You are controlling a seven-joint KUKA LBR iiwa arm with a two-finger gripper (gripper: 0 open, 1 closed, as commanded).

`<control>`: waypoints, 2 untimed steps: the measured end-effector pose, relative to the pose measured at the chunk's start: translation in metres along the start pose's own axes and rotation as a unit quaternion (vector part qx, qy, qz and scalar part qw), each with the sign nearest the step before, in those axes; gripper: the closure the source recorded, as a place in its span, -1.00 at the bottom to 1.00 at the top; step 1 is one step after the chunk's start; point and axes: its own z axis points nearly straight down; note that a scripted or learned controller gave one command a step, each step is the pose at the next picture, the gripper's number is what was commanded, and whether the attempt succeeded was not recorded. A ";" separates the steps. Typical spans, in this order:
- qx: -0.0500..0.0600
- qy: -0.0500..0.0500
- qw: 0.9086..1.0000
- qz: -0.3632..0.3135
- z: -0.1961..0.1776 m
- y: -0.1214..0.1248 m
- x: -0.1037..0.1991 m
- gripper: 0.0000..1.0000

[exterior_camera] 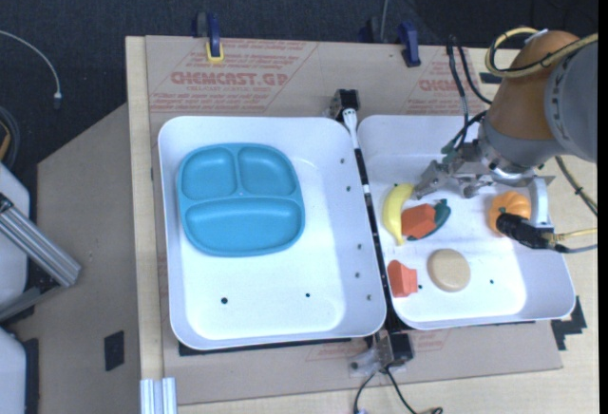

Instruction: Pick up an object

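Camera view, looking down at a slant, has the arm point(546, 99) reaching in from the right over the right bin point(532, 303), with the gripper point(454, 177) hanging low near the upper middle of that bin. How far the gripper is open I cannot tell, and nothing can be made out in its grasp.

The candidates for picking all lie in the right bin: a yellow banana point(394, 210) by the inner wall, an orange-red carrot toy point(421, 218) touching the banana's right side, a small red block point(403, 279) below them, a round beige bun point(448, 270) just right of the block, and an orange fruit point(511, 205) partly behind the wrist. The left bin point(266, 308) holds a blue divided plate point(242, 197).

The step in hand looks like the approach. The banana and carrot are nearest the gripper, but because they touch, a grasp there risks catching both or pushing one aside. A better choice would be the bun or the block, which stand a little apart. Centre the gripper over the chosen thing, line it up across the narrow side, descend straight, close only once low enough, then lift slowly.
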 end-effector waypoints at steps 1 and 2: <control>-0.002 -0.001 1.000 0.000 -0.012 0.001 0.000 1.00; -0.006 -0.002 1.000 -0.001 -0.072 -0.004 0.005 1.00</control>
